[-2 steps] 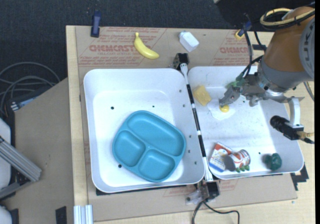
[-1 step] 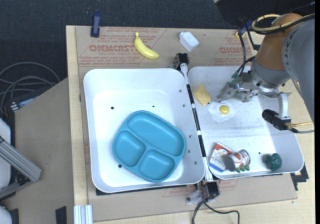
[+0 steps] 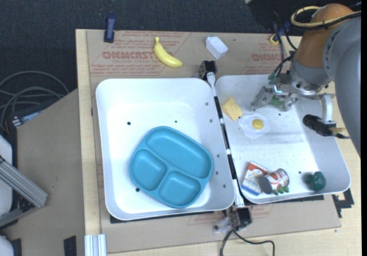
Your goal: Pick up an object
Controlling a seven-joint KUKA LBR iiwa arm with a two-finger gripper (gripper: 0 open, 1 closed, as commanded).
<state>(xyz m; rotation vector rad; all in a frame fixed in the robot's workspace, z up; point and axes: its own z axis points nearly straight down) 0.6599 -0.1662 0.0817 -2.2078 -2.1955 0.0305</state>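
Two white bins are set side by side on the bench, the left bin (image 3: 109, 134) and the right bin (image 3: 338, 163), with their inner rims touching down the middle. Most of the left one's floor is taken up by a single blue divided plate (image 3: 171, 166), so open room is only left along its top and left edges.

In the right bin, four loose things can be counted: one yellow block (image 3: 231, 108) just beside the inner rim, one fried-egg toy (image 3: 256, 125) near the middle, one red-and-white packet (image 3: 264, 179) by the near edge, and one dark green lump (image 3: 314, 180) in the near right corner. The centre-right floor is left pretty open.

The gripper (image 3: 274, 95) is seen low over the bin's far end, just beyond the egg, fingers spread a bit, nothing held between them.

Outside the bins, one banana (image 3: 166, 54) and one white block (image 3: 217, 47) are lying on the bench.
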